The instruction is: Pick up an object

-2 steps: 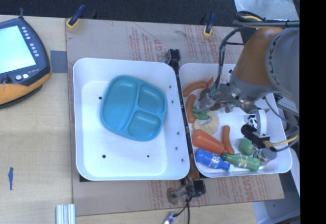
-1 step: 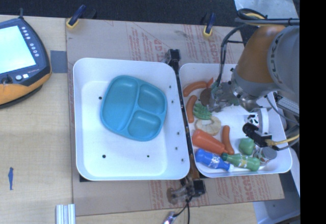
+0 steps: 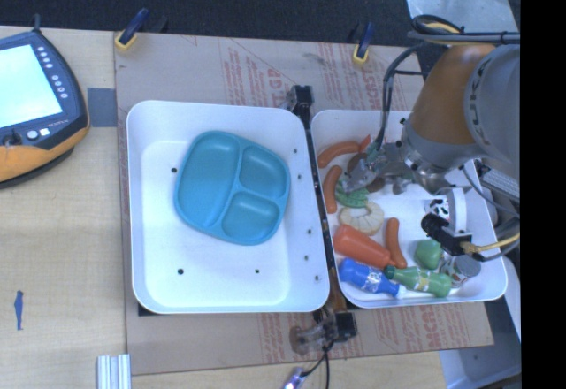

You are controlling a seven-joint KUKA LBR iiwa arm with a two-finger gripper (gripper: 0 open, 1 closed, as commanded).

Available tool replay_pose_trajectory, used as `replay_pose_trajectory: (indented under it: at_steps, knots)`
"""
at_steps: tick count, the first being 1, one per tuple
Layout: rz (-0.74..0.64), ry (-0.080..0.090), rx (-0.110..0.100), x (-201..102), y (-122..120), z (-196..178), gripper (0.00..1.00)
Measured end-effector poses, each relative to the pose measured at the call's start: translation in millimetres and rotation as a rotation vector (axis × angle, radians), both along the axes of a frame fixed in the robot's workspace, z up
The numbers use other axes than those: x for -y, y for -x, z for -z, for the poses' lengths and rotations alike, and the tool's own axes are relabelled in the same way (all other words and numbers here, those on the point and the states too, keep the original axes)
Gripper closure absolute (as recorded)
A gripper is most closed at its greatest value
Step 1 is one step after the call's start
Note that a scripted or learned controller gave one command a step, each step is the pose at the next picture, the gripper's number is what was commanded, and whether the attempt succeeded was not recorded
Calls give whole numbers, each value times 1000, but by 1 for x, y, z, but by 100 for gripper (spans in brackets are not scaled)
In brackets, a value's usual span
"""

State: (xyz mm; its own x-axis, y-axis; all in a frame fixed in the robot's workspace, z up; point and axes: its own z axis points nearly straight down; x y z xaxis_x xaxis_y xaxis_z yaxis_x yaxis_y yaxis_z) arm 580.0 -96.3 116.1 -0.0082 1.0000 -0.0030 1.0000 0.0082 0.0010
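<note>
My gripper (image 3: 370, 170) hangs low over the upper left part of the right bin (image 3: 492, 288), with the grey and orange arm reaching in from the right. Just under it lie a green toy (image 3: 350, 197) and a pale ring-shaped bagel (image 3: 363, 217). Two orange-red sausages (image 3: 339, 151) (image 3: 331, 188) lie beside the bin's left wall. Further forward are a carrot (image 3: 361, 245), a short sausage (image 3: 393, 241), a blue can (image 3: 367, 277), a green bottle (image 3: 420, 281) and a green pepper (image 3: 428, 253). Nothing is visibly held.
The left bin (image 3: 150, 281) holds a blue divided plate (image 3: 233, 187). A teach pendant with a screen (image 3: 31, 104) lies on the bench at far left. Clamps (image 3: 131, 29) (image 3: 361, 41) sit at the board's back edge.
</note>
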Motion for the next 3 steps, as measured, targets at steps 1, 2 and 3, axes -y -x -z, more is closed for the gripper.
replay_pose_trajectory:
  at_steps: [1, 2, 3]
  knots:
    - [5, -3, -1, -2, -38, 23, 0]
    - [2, -2, -2, -1, -38, 12, 100]
    - [1, -2, -2, -1, -38, 12, 0]
